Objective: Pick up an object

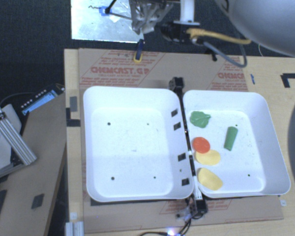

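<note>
Gripper (pixel 143 18) high beyond far rim of left bin (pixel 96 102), finger state cannot tell; five pieces in right bin (pixel 265 112) crowd its divider side: green leaf (pixel 200 119), orange disc (pixel 201 144), two yellow pieces (pixel 208 157), green cylinder (pixel 230 138) toward middle; floor toward outer rim open.

We count two shallow white bins on the bench: the left bin (pixel 132 95) at 9 o'clock and the right bin (pixel 265 132) at 3 o'clock. In the right bin we count five objects. Two are green: one flat leaf-shaped piece (pixel 200 119) at 11 o'clock within that bin and one cylinder (pixel 230 138) near its centre. One is an orange-red disc (pixel 201 144). Two are yellow pieces, the upper (pixel 208 157) and the lower (pixel 210 179), toward 7 o'clock.
</note>
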### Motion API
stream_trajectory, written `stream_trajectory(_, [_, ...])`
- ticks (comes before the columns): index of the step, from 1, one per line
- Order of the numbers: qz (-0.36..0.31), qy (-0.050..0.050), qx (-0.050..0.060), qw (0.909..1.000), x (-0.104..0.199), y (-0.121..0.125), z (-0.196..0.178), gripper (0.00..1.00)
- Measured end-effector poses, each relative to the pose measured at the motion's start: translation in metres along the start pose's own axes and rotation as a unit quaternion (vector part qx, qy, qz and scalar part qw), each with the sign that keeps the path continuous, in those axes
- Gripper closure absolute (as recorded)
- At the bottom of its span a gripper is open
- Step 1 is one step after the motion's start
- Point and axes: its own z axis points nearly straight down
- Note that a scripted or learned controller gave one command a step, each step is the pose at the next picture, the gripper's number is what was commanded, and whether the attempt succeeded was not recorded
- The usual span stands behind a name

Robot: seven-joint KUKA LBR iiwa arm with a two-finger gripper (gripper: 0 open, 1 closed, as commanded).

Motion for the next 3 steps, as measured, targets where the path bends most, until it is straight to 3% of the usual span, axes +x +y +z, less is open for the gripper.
stream_trajectory(1, [0.0,0.0,0.001,1.0,0.0,-0.031,-0.017,1.0])
stream_trajectory(2, [0.003,-0.003,0.006,1.0,-0.002,-0.038,0.131,1.0])
stream_trajectory(3, [0.003,0.0,-0.002,1.0,0.0,0.001,0.112,1.0])
